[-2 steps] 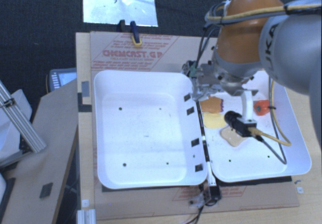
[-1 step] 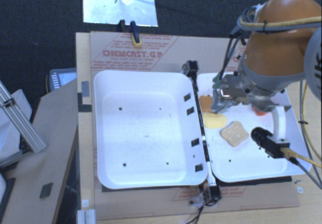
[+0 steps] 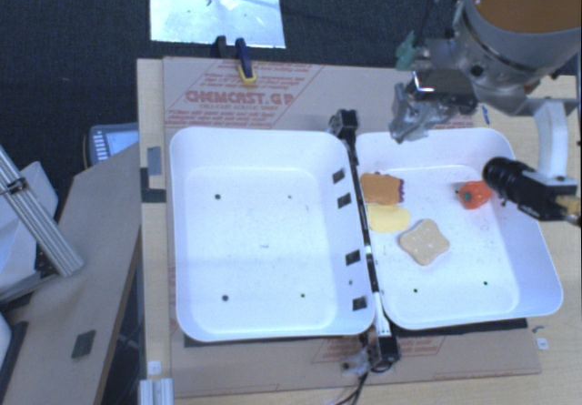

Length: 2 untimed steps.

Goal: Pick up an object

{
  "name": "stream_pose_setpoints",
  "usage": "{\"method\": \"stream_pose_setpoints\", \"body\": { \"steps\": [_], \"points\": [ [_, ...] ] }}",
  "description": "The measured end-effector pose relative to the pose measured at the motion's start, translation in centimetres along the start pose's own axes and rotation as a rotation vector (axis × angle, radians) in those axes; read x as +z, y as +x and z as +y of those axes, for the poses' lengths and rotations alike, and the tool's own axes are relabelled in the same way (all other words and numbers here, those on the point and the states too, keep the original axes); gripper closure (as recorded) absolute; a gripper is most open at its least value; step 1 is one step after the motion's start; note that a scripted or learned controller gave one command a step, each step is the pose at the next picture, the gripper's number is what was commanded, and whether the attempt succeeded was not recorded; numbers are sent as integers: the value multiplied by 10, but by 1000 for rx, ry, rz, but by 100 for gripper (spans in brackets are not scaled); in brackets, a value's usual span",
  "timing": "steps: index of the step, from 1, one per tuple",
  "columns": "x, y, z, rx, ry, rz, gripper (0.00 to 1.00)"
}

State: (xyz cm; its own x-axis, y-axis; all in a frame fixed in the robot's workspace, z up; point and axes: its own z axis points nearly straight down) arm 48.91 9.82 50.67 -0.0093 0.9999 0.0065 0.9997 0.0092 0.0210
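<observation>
The gripper (image 3: 416,126) hangs above the back rim of the right bin (image 3: 509,303), its fingers too blurred to tell whether they are open or closed, and nothing shows between them. Inside that bin, near the divider, lie an orange slab (image 3: 382,187) with a purple edge, a yellow slice (image 3: 389,218) just in front of it, and a tan toast-shaped piece (image 3: 424,242). A small red-orange object (image 3: 472,195) sits farther right. The left bin (image 3: 255,239) lies alongside.

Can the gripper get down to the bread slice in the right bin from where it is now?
Probably yes. The gripper hangs over the right bin's back edge, and the bread slice lies flat with nothing on top of it.
</observation>
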Motion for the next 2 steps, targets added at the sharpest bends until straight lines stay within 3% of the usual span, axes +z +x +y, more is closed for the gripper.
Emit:
{"method": "stream_pose_setpoints", "body": {
  "steps": [1, 2],
  "points": [
    [-30, 71, 23, -2, 14, -3, 100],
    [-25, 118, 122, 1, 13, -5, 100]
  ]
}}
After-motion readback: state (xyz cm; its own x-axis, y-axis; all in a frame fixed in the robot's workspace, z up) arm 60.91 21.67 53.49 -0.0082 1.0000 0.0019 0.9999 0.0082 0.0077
